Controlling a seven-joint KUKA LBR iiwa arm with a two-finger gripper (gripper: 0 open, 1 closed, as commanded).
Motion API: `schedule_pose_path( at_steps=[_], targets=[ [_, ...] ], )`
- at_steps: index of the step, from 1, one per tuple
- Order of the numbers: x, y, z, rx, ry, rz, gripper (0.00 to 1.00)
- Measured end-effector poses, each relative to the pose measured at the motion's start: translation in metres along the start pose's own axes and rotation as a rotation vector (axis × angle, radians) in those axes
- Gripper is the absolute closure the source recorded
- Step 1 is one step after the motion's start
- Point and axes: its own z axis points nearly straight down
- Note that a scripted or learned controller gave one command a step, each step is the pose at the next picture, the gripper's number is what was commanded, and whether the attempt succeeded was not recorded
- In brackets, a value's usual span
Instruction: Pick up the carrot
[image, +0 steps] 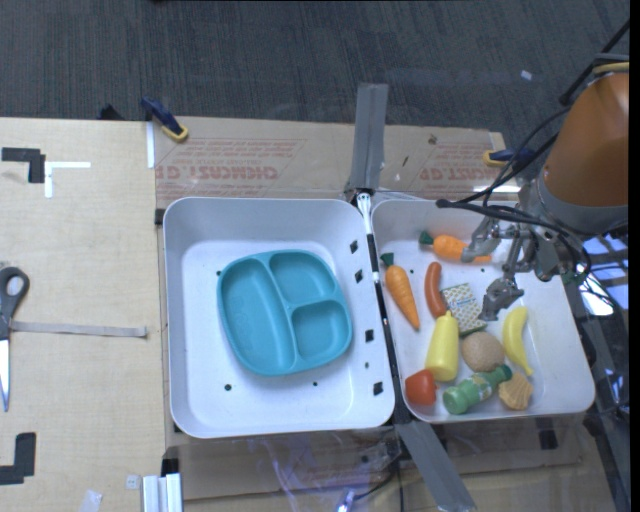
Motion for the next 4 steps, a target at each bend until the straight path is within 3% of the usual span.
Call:
schedule_pose_path(
  at_steps=[1,2,3,4],
  targets=[
    [-0.034,-0.033,0.12,0.0,-0.007,0.272,0.0],
    [-0.079,0.009,0.125,-0.001,0.01,0.34,0.0],
    [-0.082,0.009,0.113,0.001,-0.004,0.337,1.0],
    [-0.082,0.01,0.113,0.0,-0.003,0.337,0.0]
  ],
)
